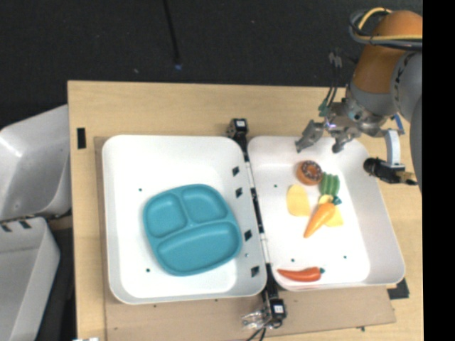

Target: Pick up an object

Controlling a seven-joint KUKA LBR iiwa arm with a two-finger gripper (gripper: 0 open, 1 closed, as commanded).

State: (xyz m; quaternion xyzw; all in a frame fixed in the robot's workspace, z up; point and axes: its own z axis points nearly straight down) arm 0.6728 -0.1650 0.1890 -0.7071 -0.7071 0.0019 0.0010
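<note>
Your claw [325, 136] hung spread over the right bin's [377, 212] far edge; tan worktop [163, 105] under it, dark floor [213, 27] beyond.

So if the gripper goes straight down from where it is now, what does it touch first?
Probably the bare white floor at the back of the right bin. The open gripper hangs above it, and the round brown piece lies nearer the camera. Depth is unclear.

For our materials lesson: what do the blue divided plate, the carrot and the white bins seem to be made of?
Blue divided plate: probably moulded plastic, one even colour with a dull sheen. Carrot: likely a plastic toy, flat, uniform orange with a green top. White bins: seemingly smooth plastic, glossy with rounded corners.
</note>
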